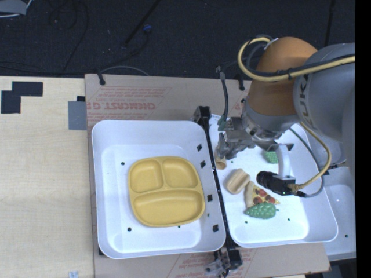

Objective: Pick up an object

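1. Claw [227,148] hangs low in the right bin [301,227]; I cannot tell what it has.
2. Bread piece [236,180] lies just beside it.
3. Next: go down, squeeze, lift.

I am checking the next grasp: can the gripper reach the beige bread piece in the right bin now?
Probably yes. The gripper hangs just up-left of the bread piece, and nothing lies on top of it; the pizza slice sits beside it.

Glossy white plastic bins [110,155], matt yellow plastic tray [166,190], brown printed cardboard [145,100], pale wood bench [40,178]
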Controlling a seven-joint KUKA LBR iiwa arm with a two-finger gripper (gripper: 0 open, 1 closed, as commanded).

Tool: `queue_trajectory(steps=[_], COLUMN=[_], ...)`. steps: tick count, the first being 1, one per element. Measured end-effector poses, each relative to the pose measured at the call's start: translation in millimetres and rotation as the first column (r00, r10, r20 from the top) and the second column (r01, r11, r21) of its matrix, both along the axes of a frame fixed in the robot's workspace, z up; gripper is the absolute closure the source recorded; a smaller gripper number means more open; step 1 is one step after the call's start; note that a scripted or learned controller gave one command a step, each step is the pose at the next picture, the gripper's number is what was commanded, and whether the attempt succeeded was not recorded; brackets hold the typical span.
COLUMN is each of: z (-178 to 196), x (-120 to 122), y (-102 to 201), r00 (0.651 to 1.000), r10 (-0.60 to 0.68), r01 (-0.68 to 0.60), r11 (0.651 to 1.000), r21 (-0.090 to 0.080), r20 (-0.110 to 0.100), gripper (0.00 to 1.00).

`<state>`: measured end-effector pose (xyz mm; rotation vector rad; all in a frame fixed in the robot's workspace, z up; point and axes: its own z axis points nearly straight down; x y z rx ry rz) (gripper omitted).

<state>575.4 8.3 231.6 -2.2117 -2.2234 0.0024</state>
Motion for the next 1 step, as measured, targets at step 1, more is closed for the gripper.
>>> queue_trajectory(steps=[1], z=[5.6], x=[-7.8], y=[56.0], r00=[1.000], r10=[0.000], r01=[0.000], r11=[1.000], r21=[-0.001], r20=[0.001], gripper=[1.00])
